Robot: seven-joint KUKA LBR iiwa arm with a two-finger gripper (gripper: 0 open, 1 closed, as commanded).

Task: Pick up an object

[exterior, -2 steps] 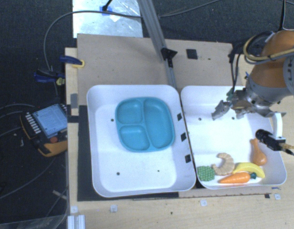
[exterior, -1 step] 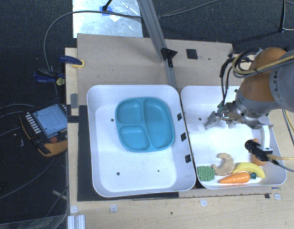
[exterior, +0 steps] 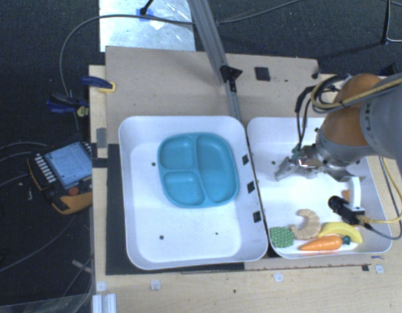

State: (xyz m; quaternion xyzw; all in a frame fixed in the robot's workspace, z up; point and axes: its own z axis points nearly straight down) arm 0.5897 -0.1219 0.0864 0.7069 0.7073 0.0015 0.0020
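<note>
Two white bins side by side on the bench. Left bin [exterior: 142,240] holds a blue three-compartment plate [exterior: 197,169], lying flat, upper-middle of the bin. Right bin [exterior: 269,139] has the arm [exterior: 357,119] coming in from the right, orange band visible above the wrist, cables looping around it. Gripper [exterior: 287,167] sits low over the upper-middle floor of the right bin, pointing left toward the divider between the bins. Its state cannot be told from this angle; nothing is visibly held.

Pickable items are clustered along the near edge of the right bin, well apart from the gripper: green broccoli-like piece [exterior: 281,236] at the left, tan croissant-shaped piece [exterior: 308,223] just beside it, orange carrot [exterior: 321,243] below that, yellow banana [exterior: 342,231] to the right, touching or overlapping the carrot. A small orange bit [exterior: 346,193] lies near the right wall, partly hidden by a black part of the arm.

Off the bench at left: a blue-screened device [exterior: 65,164] with cables on the dark floor.
</note>
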